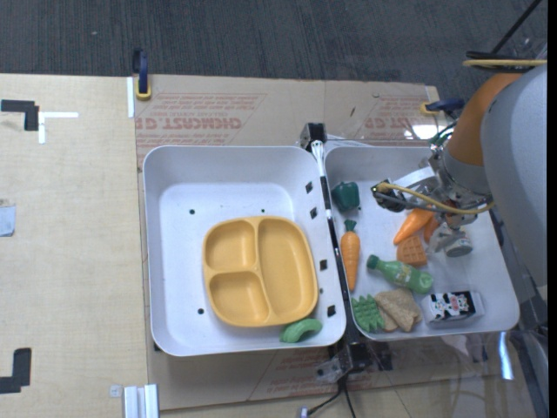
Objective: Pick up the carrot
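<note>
Two carrot-like things lie in the right bin [496, 259], the carrot [350, 256] against its left wall and an orange piece [412, 226] under the gripper [444, 225], whose grip I cannot tell, so it should move left, align lengthwise, then descend.

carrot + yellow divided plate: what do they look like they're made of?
Carrot: likely molded plastic toy food, with a uniform orange body, green cap and slight sheen. Yellow plate: probably plastic too, in one even colour with smooth rounded compartment ridges and a matte-satin finish. Neither is certain from this view.
</note>
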Available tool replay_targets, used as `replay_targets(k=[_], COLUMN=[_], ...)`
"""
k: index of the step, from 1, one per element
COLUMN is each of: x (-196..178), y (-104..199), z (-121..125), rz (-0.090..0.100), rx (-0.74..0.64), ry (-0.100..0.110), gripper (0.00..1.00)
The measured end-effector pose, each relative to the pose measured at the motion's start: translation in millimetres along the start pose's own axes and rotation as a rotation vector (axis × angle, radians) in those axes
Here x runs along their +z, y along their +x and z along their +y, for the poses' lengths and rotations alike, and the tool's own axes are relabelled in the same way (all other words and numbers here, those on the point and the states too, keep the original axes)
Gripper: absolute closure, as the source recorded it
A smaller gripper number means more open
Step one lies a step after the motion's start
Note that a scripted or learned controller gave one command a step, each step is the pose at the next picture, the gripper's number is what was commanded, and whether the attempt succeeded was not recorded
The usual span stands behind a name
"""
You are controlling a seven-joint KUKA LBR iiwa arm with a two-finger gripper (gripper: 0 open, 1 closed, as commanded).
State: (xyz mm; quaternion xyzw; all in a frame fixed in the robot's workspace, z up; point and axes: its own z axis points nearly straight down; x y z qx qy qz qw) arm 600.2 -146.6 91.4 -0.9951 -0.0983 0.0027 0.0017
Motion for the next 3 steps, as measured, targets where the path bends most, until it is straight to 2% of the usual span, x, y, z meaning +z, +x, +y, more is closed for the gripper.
replay_targets(k=[1, 2, 3], x=[-9, -9, 0], y=[0, 0, -39], z=[0, 0, 14], rz=[-0.003, -0.003, 0.001], rx=[0.003, 0.004, -0.001], ry=[0.006, 0.006, 0.000], gripper=[1.00, 0.00, 0.00])
